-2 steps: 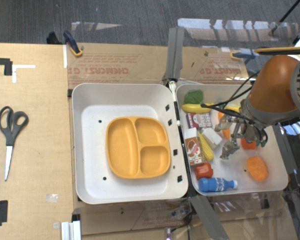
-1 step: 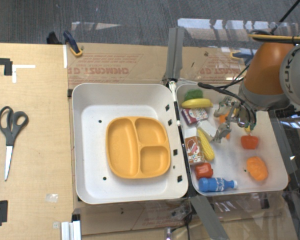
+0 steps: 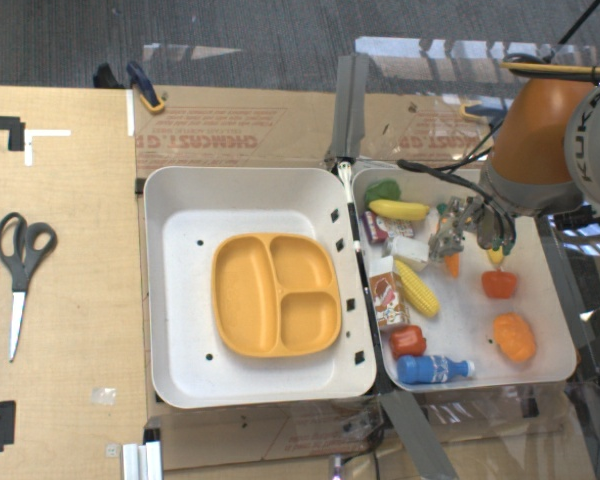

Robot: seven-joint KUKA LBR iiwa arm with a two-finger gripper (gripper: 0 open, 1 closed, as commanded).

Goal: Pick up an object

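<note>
The likeliest pick is the small carrot (image 3: 452, 263), a slim orange toy lying in the right bin (image 3: 555, 363) just below the gripper (image 3: 470, 230). It looks like light, stiff moulded plastic, smooth and a little slippery, so a pinch across its thicker middle should serve best; the taper would slide out. Whether the jaws are spread or pressed together I cannot tell, for the wrist and cables crowd that spot.

Left of the carrot lies a knobbly yellow corn cob (image 3: 416, 287), and above that a smooth curved banana (image 3: 397, 209) beside a green leafy piece (image 3: 384, 190). Right of the carrot sit a red-orange tomato-like lump (image 3: 498, 284) and, lower, a pebbled orange fruit (image 3: 515, 336). Well below it lie a blue bottle (image 3: 433, 369) and a red pepper (image 3: 407, 341). Far left of the carrot, the left bin (image 3: 170, 298) holds a glossy yellow divided plate (image 3: 276, 294); scissors (image 3: 22, 268) rest on the wooden tabletop (image 3: 60, 368).
</note>
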